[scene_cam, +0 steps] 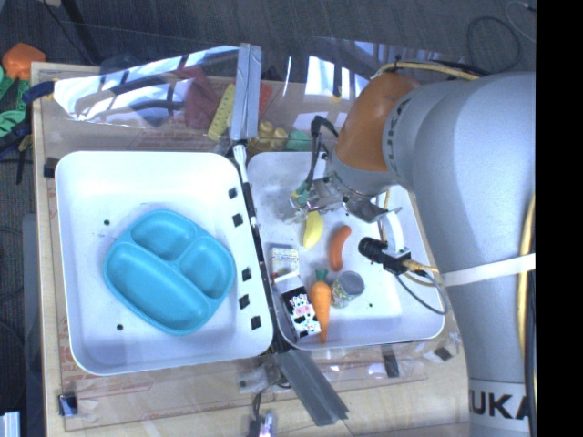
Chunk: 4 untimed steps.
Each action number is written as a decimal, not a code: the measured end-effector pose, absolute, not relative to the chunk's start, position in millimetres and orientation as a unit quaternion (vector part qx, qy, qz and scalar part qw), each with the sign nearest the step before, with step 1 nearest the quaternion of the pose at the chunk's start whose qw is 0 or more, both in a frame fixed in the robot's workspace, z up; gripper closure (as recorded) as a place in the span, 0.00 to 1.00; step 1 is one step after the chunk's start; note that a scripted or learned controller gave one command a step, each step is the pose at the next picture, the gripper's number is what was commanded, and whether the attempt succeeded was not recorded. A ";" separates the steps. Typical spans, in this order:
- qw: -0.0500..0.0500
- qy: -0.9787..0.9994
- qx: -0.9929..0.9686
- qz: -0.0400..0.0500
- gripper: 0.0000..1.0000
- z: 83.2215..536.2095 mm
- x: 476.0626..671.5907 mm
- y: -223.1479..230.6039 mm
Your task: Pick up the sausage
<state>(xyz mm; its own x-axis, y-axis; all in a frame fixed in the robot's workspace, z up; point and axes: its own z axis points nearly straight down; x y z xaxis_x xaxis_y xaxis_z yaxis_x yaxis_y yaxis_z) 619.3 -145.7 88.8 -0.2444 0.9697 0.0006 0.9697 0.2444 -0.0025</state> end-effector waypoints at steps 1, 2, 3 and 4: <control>0.000 -0.789 -0.615 0.001 1.00 221.8 582.8 -180.8; 0.003 -0.740 -0.673 0.002 1.00 123.7 566.2 -97.0; 0.001 -0.774 -0.633 0.001 1.00 265.2 582.3 -106.8; 0.001 -0.898 -0.440 0.001 1.00 280.8 566.8 -135.0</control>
<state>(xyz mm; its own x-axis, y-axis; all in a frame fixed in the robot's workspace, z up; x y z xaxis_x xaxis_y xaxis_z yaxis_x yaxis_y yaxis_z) 566.8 -135.0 280.8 -0.6128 0.7903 0.0012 0.7903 0.6128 -0.0022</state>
